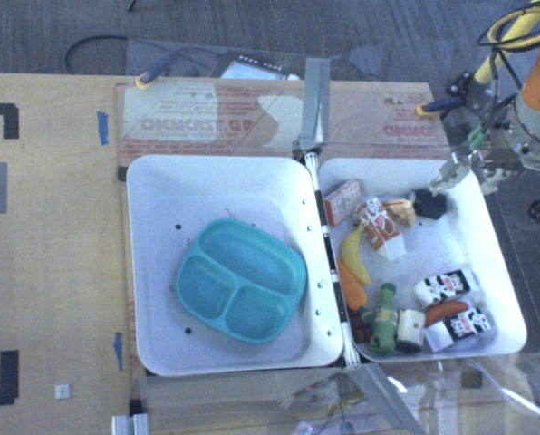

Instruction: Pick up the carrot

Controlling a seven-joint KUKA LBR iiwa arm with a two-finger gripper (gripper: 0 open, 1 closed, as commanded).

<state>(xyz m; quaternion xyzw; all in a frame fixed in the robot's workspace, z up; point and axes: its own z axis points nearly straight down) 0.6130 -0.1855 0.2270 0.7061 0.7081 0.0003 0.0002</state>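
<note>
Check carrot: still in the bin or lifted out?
In the bin. The carrot lies flat against the right bin's left wall, below the banana. The gripper is apart, at the bin's top right.

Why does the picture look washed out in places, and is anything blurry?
Camera view: strong overhead light bleaches the white bin walls and glints off clear plastic sheeting at the bottom; the carrot and small toys look soft, their labels unreadable; the gripper near the right bin's corner is hazy too.

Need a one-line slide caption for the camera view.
Grey arm's tool hovers at the right white bin's far edge; orange carrot lies by the yellow banana; teal divided plate sits in the left bin.
</note>
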